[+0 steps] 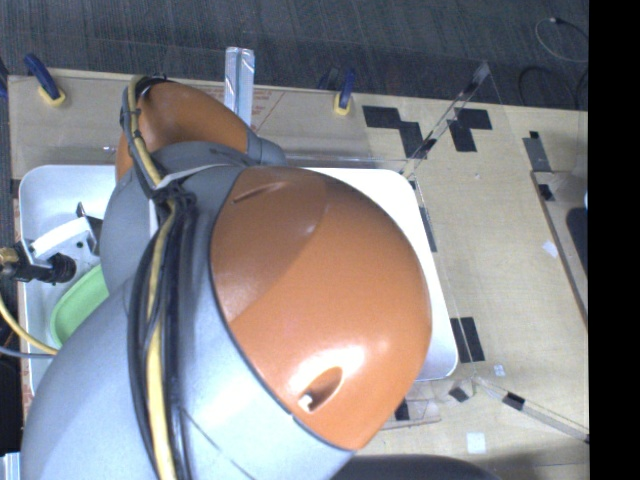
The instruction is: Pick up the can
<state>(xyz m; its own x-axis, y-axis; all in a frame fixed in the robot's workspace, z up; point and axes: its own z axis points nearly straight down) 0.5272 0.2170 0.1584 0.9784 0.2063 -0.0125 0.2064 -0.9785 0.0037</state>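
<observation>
White bins (422, 243) mostly behind orange-grey arm (310, 308)

Buried under the grey and orange arm (320, 288): nearly all of the right bin (412, 218), bar a strip of white wall and rim along its right side and far corner. Masked the same way: most of the left bin (45, 193), with just a patch by its far-left corner left bare. Half tucked beneath the arm, a pale green thing (78, 303), too little of it exposed to tell its kind or full shape. Hidden too, the near walls of both bins. Cut off by the lower edge, the arm's own bulk
</observation>
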